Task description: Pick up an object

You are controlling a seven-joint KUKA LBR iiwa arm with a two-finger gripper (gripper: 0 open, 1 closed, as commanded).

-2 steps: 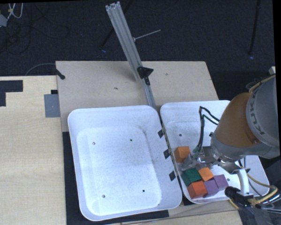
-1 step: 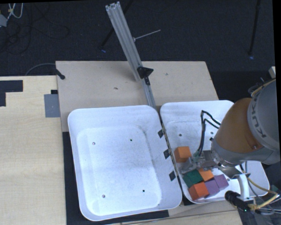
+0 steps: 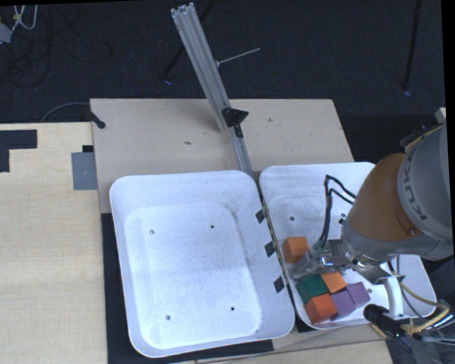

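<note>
Your gripper is down in the right bin, right over the cluster of blocks. An orange block sits just left of it, a green block just below, with a purple one nearby. Can't tell whether it's gripping anything.

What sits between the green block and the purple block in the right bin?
An orange block sits between the green block and the purple block, seen in the camera view.

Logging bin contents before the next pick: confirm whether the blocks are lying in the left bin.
No. The blocks, including an orange block and a green block, lie in the right bin, beside the gripper.
</note>
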